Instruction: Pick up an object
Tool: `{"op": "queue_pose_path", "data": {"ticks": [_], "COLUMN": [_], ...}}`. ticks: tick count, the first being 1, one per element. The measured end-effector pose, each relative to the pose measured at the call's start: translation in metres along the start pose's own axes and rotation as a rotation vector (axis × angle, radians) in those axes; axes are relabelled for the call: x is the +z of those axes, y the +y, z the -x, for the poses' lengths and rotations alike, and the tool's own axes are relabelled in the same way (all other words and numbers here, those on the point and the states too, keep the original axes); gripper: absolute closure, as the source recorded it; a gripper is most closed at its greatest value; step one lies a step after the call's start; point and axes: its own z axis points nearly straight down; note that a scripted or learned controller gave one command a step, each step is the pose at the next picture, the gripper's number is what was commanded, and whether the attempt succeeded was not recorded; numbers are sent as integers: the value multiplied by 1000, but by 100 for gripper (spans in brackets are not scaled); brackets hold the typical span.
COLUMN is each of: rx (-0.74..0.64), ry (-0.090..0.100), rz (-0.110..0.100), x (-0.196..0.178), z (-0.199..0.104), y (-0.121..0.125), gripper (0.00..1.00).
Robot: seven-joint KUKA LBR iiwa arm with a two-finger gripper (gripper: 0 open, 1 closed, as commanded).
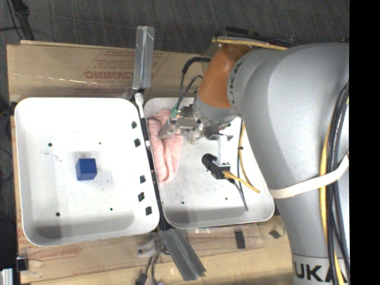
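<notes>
The gripper [176, 125] hangs low over one end of the pink cloth [166, 157]. The cloth lies bunched directly beneath it and trails away along the dividing wall of the right bin [202, 209]. Whether the gripper is open or closed on the fabric cannot be told. A sound grasp likely means pinching a thick fold, clear of the wall just beside it. Well beyond, in the left bin [35, 123], a blue cube [86, 168] rests alone.

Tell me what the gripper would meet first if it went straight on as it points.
Probably the pink cloth bunched against the left wall of the right bin; the gripper sits over its upper end, pointing down at it. Depth is unclear from this view, so contact may already exist.
</notes>
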Motion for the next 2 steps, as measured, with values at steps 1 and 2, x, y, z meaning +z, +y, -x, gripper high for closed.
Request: {"op": "queue_pose_path", "data": {"ticks": [1,2], "rx": [-6,-23], "ry": [3,0], "rz": [-1,-3], "x": [-10,-98], "z": [-2,-24], "y": [0,11], "gripper": [100,100]}}
